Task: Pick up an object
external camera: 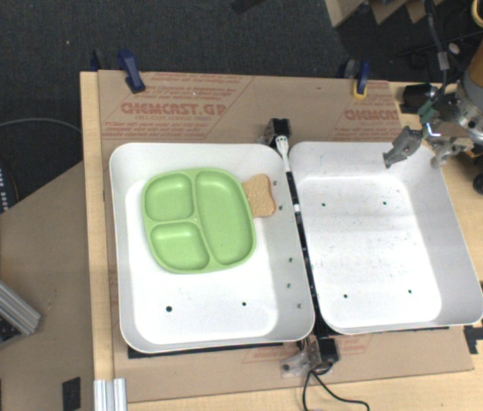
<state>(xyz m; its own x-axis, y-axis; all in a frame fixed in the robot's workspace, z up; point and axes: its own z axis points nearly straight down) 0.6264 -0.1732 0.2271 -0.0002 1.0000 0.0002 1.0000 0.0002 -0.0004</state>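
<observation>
The pincer [419,144] hangs spread and unladen over the right bin's far rim [353,146] — well apart from the green three-compartment plastic plate [197,221] and tan sponge-like block [260,195] lying in the left bin [130,255]

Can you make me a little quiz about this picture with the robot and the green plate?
1. True or false: the green plate lies in the left bin.
2. What touches the plate's right edge? A) a tan sponge B) a red ball C) a spoon
3. How many sections does the plate have?

Key: 1 true. 2 A, the tan sponge. 3 three.
</observation>
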